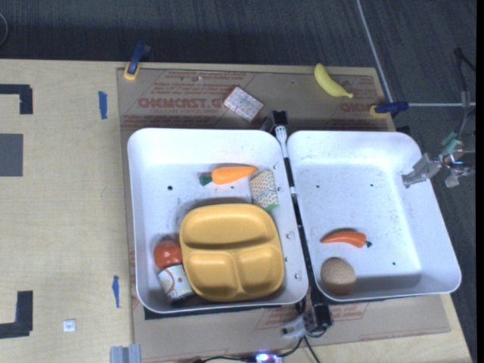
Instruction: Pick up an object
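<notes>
The left bin [144, 203] holds an orange carrot [233, 174] near its back wall. A small patterned packet [263, 189] lies beside the carrot. In front of them sits a large yellow compartment tray [231, 249], with a red-and-white can [171, 269] on its left. In the right bin [423, 233] lie an orange-red pepper [345, 238] and a brown round potato-like object [338, 273] at the front left. My gripper [437, 165] hovers at the right bin's far right rim, well away from every object. Nothing shows in its grasp.
Behind the bins, a yellow banana [331, 82] and a small printed card [243, 103] rest on the brown board. Blue clamps [136, 57] hold the board's corners. A thin metal rod [423, 105] crosses the back right. Cables [306, 325] sit at the front between the bins.
</notes>
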Tool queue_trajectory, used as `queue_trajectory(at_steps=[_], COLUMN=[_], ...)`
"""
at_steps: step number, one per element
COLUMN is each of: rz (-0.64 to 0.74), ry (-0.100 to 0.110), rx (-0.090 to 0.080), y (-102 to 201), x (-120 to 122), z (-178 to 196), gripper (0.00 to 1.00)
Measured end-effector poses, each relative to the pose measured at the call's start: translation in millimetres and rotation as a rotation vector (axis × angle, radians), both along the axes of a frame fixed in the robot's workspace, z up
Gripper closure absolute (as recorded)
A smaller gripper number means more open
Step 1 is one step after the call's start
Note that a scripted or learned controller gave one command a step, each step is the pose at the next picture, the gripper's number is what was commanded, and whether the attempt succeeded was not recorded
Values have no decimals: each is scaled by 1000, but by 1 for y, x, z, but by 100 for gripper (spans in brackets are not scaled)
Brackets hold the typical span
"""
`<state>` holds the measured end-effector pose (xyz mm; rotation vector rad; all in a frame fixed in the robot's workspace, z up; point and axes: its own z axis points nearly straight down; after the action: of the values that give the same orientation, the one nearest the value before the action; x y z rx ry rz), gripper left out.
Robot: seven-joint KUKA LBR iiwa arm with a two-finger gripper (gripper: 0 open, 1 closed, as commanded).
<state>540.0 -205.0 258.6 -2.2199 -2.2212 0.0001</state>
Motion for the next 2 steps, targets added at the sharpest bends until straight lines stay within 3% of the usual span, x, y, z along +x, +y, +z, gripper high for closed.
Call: queue_trajectory(at_steps=[1, 2], rz=[1, 0], ry=[0, -3], rx=[0, 0], y=[50, 78], x=[-41, -43], z=[-42, -173], gripper=[0, 0])
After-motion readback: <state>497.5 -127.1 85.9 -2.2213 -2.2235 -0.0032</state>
